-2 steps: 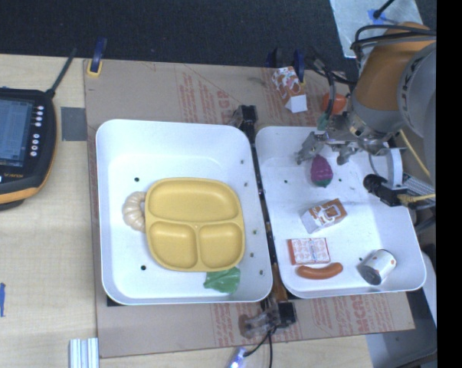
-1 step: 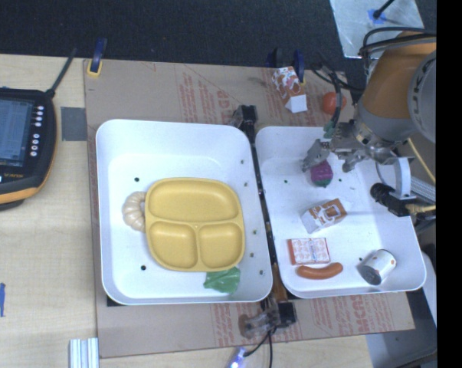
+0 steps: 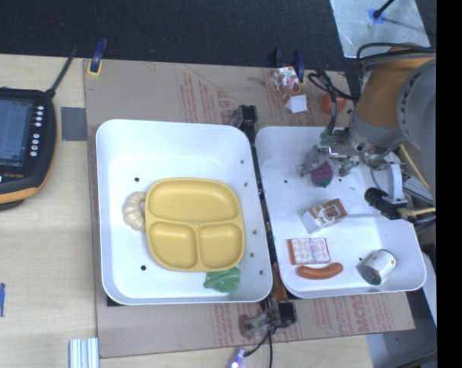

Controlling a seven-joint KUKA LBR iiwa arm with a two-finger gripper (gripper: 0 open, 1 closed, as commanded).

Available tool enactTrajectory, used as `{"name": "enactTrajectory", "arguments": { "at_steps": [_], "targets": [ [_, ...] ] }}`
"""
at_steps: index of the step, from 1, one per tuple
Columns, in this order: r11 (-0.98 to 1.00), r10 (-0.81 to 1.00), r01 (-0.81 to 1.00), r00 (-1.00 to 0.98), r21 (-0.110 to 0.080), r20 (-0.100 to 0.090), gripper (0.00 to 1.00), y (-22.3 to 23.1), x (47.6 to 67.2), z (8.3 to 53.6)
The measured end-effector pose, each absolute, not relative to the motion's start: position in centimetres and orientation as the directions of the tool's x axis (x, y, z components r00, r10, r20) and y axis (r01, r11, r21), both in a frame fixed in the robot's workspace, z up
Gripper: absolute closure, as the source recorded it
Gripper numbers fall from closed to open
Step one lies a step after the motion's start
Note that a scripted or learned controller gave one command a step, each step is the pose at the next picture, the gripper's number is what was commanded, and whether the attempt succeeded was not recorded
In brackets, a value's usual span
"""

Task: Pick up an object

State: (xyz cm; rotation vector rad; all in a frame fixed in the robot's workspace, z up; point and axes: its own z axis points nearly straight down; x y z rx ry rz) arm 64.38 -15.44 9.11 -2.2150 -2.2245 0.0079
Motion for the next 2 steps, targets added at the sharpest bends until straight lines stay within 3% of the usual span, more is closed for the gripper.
{"name": "enactTrajectory", "arguments": {
  "at_steps": [1, 2],
  "targets": [
    [0.006, 1.000, 1.000, -0.007, -0.005, -0.003, 1.00, -15.5, 64.4, 10.2],
    [0.008, 1.000, 1.000, -0.008, -0.004, 0.000, 1.00, -5.3, 58.9, 19.2]
  ]
}}
